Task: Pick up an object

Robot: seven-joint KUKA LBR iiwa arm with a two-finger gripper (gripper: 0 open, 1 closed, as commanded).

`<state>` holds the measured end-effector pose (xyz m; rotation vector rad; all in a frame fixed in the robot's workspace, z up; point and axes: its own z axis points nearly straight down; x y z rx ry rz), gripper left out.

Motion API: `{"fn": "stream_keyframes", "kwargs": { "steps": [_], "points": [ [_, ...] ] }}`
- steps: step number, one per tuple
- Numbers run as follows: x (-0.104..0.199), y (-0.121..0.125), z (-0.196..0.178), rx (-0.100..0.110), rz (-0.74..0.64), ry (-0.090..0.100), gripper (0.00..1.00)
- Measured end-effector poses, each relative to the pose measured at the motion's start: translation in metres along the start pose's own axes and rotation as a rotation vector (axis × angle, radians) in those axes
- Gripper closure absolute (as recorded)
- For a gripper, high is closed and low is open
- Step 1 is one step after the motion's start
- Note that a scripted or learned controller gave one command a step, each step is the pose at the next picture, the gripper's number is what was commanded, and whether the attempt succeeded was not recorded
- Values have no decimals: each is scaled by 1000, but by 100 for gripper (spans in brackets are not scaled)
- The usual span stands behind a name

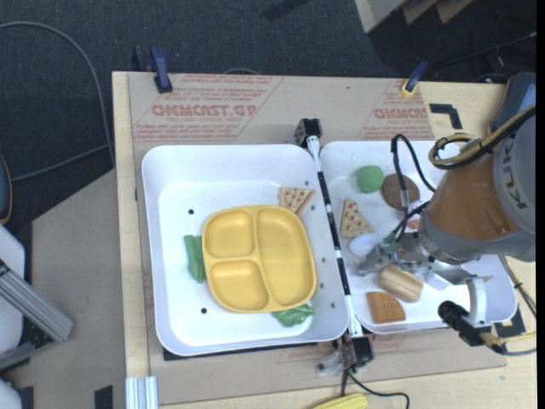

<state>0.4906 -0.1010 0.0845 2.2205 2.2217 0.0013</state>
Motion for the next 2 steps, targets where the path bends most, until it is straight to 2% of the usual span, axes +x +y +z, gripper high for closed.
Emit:
{"fn": "stream_keyframes", "kwargs": {
  "steps": [1, 2],
  "points": [
    [-10, 85, 0, 0, 0, -1, 0],
    [-48, 176, -8, 0, -1, -1, 0]
  ]
}}
